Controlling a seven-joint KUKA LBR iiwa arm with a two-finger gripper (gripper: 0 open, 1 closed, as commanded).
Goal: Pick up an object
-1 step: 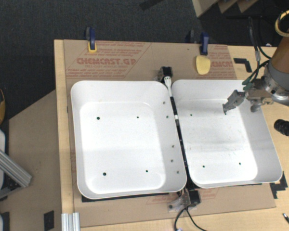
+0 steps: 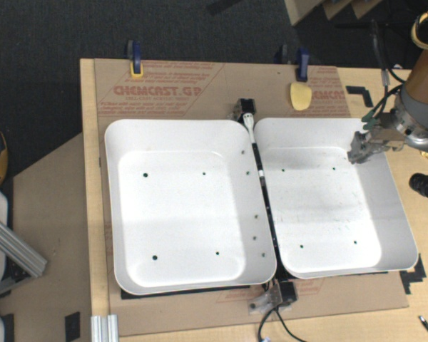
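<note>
In the camera view, the grey arm with the orange band [image 2: 419,102] is reaching in from the right, and its tool [image 2: 359,150] is hanging over the far right corner of the right shallow white bin [image 2: 321,216]. I cannot tell if the tool is open or closed, and nothing is showing in its grip. The thing to pick up is hard to find: the floor of this bin and of the left shallow white bin [image 2: 178,216] is showing just tiny dark dots and faint grey smudges. Something small could be hiding under the tool. The nearest loose-looking thing is a small pale yellow lump [image 2: 300,96] on the brown cardboard sheet [image 2: 164,84], lying up and to the left of the tool, past the bin's far rim. It may belong to the blue clamp [image 2: 302,63].
</note>
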